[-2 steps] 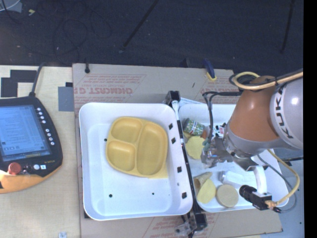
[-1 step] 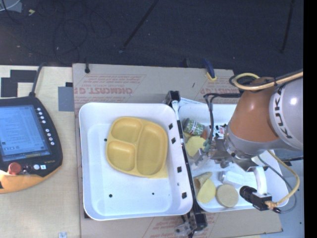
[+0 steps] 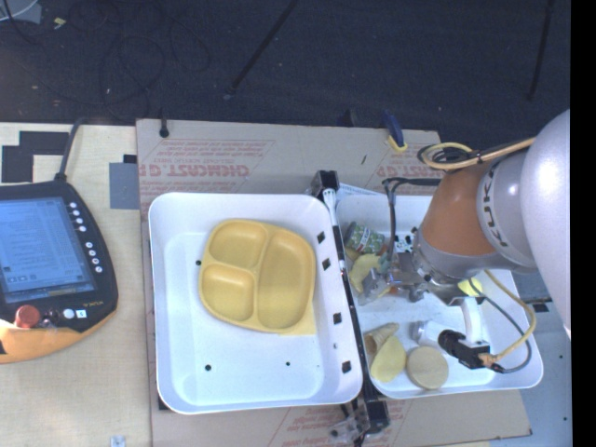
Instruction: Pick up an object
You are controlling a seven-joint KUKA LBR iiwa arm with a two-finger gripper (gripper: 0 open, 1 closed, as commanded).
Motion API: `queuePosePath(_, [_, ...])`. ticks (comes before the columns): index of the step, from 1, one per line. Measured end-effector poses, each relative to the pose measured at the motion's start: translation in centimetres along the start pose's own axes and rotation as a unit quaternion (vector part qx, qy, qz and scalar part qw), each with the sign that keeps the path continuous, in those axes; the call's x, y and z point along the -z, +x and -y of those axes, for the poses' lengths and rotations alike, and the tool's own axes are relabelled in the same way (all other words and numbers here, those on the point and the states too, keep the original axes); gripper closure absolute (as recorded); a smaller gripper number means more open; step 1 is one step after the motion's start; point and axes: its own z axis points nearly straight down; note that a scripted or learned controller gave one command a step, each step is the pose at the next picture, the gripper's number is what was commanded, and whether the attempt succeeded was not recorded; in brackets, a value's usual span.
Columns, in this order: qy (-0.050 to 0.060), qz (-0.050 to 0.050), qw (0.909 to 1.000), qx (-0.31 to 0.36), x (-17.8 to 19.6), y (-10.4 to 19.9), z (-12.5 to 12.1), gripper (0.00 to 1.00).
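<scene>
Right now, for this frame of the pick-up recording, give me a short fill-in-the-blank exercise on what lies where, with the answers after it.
1. The yellow divided plate lies in the ____ bin.
2. That plate has ____ compartments.
3. The arm reaches down over the ____ bin.
4. The round tan disc lies in the right bin's ____ corner, beside a yellow piece.

Answers: left; three; right; near

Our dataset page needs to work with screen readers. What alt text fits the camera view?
A grey robot arm with an orange band reaches down into the right shallow white bin among small mixed objects, including a round tan disc. The left white bin holds a yellow divided plastic plate; a control tablet lies at far left.
</scene>
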Motion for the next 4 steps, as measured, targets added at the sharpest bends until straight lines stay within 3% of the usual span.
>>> queuePosePath(1, [0.0, -0.002, 1.0, 0.001, 6.7, 0.2, 1.4, 0.0])
queuePosePath(2, [0.0, -0.002, 1.0, 0.001, 1.0, 0.1, -3.4, 0.0])
queuePosePath(3, [0.0, -0.002, 1.0, 0.002, 0.0, 0.2, -7.4, 0.0])
queuePosePath(4, [0.002, -0.002, 1.0, 0.0, 0.1, -0.2, 0.1, 0.0])
